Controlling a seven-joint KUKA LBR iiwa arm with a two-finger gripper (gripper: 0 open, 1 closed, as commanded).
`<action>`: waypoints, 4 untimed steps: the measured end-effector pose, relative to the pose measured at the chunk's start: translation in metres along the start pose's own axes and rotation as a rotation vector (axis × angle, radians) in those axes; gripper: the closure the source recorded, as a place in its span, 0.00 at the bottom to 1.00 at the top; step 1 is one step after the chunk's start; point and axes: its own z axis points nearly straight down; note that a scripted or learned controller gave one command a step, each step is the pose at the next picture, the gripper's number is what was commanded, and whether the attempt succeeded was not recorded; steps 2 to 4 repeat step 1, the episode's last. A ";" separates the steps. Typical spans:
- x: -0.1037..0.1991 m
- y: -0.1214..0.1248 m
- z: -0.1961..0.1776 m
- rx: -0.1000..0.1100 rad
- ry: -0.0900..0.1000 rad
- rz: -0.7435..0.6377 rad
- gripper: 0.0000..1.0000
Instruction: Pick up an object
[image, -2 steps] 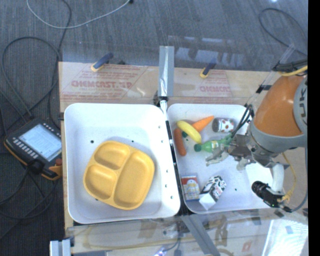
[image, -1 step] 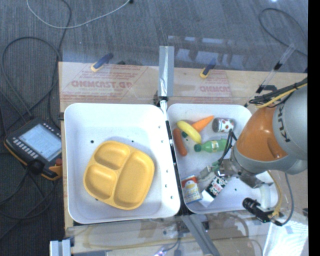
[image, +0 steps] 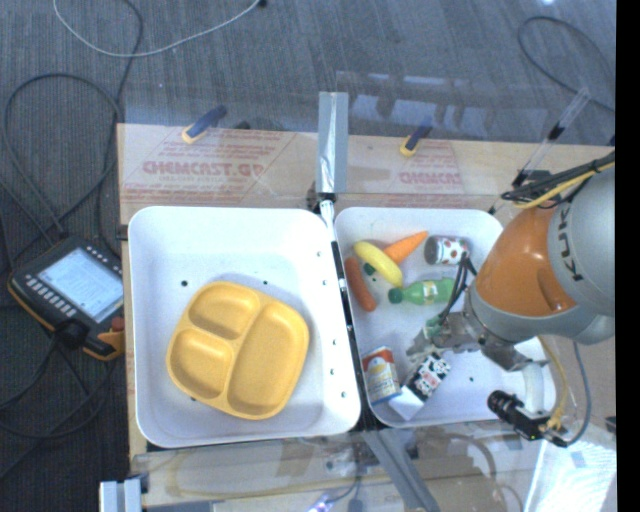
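Camera view, from above: you see two white bins side by side. Your left bin (image: 150, 300) holds a yellow divided tray (image: 238, 347), lying flat near its middle. Your right bin (image: 480, 222) holds the small things: a banana (image: 378, 262) and a carrot (image: 405, 246) at the far side, a second, darker carrot (image: 361, 285) along the left wall, a small can (image: 446, 250) lying on its side to the right of the carrots, and a green bottle (image: 424, 292) on its side just nearer than those. At the near edge sit a red-labelled can (image: 380, 375) and, to its right, a black-and-white carton (image: 429, 376). Your arm (image: 545, 270) covers the bin's right part; the gripper (image: 447, 333) hangs low between the green bottle and the carton, and you cannot tell how its jaws stand
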 end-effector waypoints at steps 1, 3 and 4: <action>0.045 0.016 -0.152 0.018 -0.001 0.096 1.00; 0.045 0.016 -0.152 0.018 -0.001 0.096 1.00; 0.045 0.016 -0.152 0.018 -0.001 0.096 1.00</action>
